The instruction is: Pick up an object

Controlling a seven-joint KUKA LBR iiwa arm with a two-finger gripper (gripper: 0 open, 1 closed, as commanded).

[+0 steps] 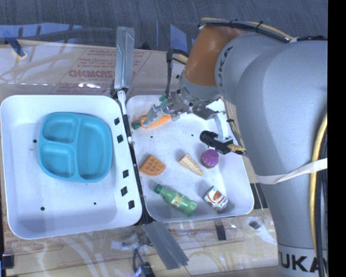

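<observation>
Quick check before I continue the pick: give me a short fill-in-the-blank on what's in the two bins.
1. The light blue divided plastic plate lies in the ____ white bin.
2. The green plastic bottle lies between the brown waffle toy and the small ____ can.
3. The gripper is at the ____ carrot toy.
4. Beside the tan cone toy sits a round ____ toy.

Missing words: left; red-and-white; orange; purple
</observation>
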